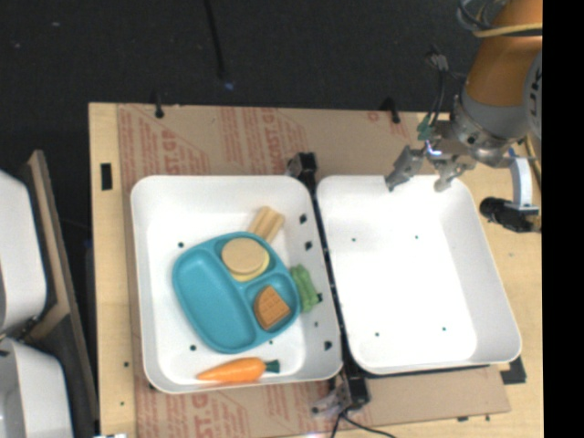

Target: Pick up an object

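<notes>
**Clerk:** Nearest item first, please.

**Keeper:** Carrot (pixel 239 370), orange with a green top, lying on its side along the near wall of the left bin (pixel 151 245).

**Clerk:** Now by size, largest down.

**Keeper:** Desk (pixel 114 153), tan, carrying two white bins touching side by side. Right bin (pixel 411 272), bare white floor. Arm (pixel 502 71), grey and orange, reaching in at the far right. Blue tray (pixel 212 308), compartmented, tilted, in the middle of the left bin.

**Clerk:** And the jaws?

**Keeper:** Jaws (pixel 422 176) spread apart, nothing between them, hanging over the far edge of the right bin.

**Clerk:** Smaller pieces?

**Keeper:** Round tan biscuit (pixel 246 256) in the tray's far compartment. Brown waffle piece (pixel 271 307) in the tray's right compartment. Pale wooden block (pixel 267 221) just beyond the tray's far rim. Small green piece (pixel 304 287) touching the tray's right edge, near the bin wall.
</notes>
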### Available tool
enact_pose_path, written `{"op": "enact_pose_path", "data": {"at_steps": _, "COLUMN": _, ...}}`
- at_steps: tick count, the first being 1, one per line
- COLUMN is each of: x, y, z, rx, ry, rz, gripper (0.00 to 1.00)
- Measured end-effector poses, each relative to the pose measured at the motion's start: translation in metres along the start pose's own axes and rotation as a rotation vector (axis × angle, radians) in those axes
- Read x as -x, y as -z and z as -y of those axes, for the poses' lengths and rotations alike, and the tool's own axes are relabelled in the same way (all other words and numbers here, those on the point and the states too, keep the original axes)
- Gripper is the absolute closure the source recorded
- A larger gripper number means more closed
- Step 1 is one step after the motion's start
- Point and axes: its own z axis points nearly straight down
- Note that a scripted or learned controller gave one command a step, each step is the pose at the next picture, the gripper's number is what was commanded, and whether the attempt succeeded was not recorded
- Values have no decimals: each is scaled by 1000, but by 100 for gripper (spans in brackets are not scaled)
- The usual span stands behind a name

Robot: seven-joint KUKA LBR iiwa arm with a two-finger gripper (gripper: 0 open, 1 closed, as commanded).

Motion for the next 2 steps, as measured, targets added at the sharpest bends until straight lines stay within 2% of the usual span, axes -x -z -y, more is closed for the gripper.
{"op": "enact_pose_path", "data": {"at_steps": 1, "x": 0, "y": 3, "z": -1, "rx": 6, "ry": 1, "rz": 1, "gripper": 0}}
{"op": "enact_pose_path", "data": {"at_steps": 2, "x": 3, "y": -59, "z": 0, "rx": 1, "ry": 0, "rz": 0, "gripper": 0}}
